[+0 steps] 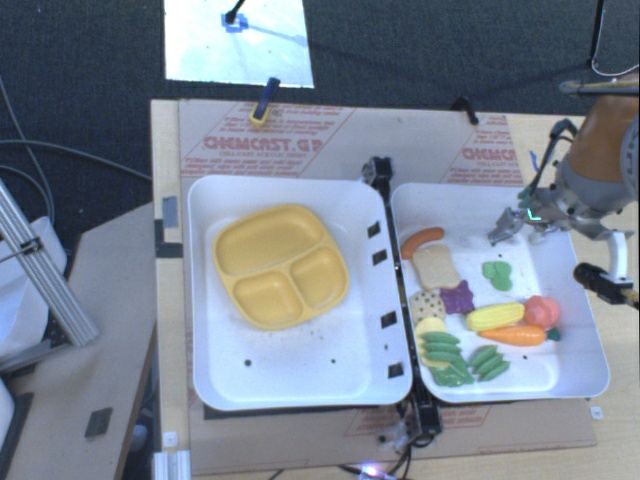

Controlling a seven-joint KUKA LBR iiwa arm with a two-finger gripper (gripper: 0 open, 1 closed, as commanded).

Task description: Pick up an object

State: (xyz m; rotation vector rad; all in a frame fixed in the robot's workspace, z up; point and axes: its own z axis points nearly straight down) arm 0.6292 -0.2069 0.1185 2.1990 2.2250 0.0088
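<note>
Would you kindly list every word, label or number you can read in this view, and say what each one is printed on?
"CHEMCAST GP" in red, on the brown protective sheet under the bins, behind the left bin.
The same red logo repeats behind the right bin, near; there it is too blurred to read with confidence.
Smaller red lines beneath each logo are too small to read.
No text shows on the yellow divided plate or the toy food.

Even, bright overhead light; white bins (300, 193) near overexposed. Glare on the pale sheet (200, 28), upper left of the frame. Shadows soft and short. Focus slightly soft; arm (600, 158) at right edge blurred.
</note>
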